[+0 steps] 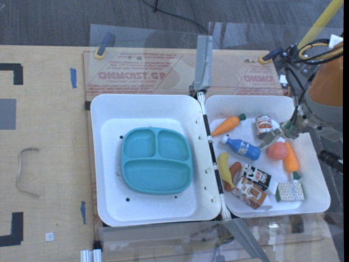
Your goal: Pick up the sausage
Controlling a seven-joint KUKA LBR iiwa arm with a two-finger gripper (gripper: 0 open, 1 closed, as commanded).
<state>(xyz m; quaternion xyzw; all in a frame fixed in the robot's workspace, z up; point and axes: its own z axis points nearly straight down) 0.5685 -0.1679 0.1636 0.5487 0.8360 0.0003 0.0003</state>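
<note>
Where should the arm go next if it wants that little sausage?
Probably a short move down-left across the right bin. The gripper hangs near the can and the blue bottle, while the sausage lies lower in the view, between the banana and a small carton. It should line up above the sausage before descending.

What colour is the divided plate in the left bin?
The divided plate is teal blue, shown in the camera view.
</note>
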